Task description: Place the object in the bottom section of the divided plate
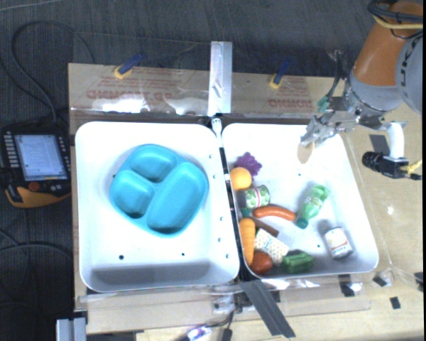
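Gripper (309,146), its grip impossible to judge, is hovering above the right white bin (355,190), while the blue three-section plastic plate (158,188) is lying in the left white bin (92,247), largest well facing lower-right, toy foods (270,222) crowding the right bin.

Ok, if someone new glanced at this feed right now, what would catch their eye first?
Probably the bright blue divided plate, alone in the left bin, its three sections bare. Next, the clutter of toy food along the right bin's left and lower side: purple grapes, a carrot, a green bottle. Then the gripper hanging over that bin's upper right corner.
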Robot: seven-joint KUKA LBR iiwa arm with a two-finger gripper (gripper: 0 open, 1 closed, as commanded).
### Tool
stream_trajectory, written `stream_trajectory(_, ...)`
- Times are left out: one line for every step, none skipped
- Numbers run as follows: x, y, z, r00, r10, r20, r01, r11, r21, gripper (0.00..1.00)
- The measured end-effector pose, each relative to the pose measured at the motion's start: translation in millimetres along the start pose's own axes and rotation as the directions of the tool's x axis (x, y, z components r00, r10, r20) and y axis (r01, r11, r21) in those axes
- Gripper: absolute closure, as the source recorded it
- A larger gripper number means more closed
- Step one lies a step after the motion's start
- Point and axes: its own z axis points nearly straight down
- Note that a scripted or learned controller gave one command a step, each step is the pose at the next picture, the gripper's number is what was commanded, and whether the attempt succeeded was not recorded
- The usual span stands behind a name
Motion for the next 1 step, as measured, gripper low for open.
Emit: stream_trajectory(95.9, 4.3, 8.0, 0.999, 0.037, -0.004, -0.037, 0.999, -0.001, 1.00)
